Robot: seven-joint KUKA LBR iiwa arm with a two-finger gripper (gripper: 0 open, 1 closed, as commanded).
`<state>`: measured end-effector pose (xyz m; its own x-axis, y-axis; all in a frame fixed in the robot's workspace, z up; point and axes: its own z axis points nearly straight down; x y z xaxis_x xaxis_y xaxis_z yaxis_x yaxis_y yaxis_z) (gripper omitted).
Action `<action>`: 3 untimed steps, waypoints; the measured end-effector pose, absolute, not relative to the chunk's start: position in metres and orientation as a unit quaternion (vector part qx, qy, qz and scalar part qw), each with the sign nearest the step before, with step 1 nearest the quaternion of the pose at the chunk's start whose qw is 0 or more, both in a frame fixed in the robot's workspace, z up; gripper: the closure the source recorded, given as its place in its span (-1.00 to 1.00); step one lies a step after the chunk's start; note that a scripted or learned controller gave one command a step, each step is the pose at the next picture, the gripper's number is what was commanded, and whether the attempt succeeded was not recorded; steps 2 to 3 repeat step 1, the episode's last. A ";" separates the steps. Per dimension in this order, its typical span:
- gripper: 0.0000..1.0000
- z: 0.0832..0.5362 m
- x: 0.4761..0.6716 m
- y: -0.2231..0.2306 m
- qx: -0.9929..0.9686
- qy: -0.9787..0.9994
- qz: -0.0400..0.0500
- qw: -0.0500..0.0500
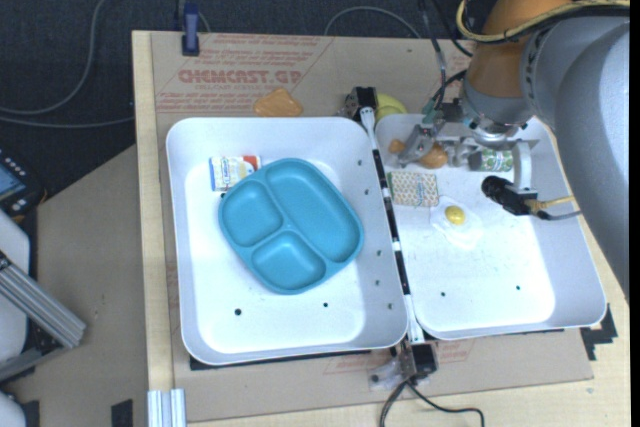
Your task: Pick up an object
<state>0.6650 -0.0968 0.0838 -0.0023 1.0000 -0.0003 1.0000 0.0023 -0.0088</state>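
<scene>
Gripper (465,145) hangs over the far end of the right bin (560,305), up and right of the one blue plate (290,223); grasping or free, I can't tell. One orange piece (425,153) sits just beside it on the plate's side. One patterned square (413,187) lies right of the plate, with one yellow lump (455,214) farther right. One printed packet (232,170) touches the plate's upper-left rim in the left bin (200,315). Beyond the plate, outside both bins, are one orange lump (278,102) and one yellow-green ball (390,105).

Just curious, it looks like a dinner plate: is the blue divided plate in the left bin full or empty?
Empty: all three compartments of the blue plate face up and show only bare blue.
</scene>
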 end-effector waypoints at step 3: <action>1.00 0.093 0.663 -0.099 -0.706 -0.708 0.007 0.005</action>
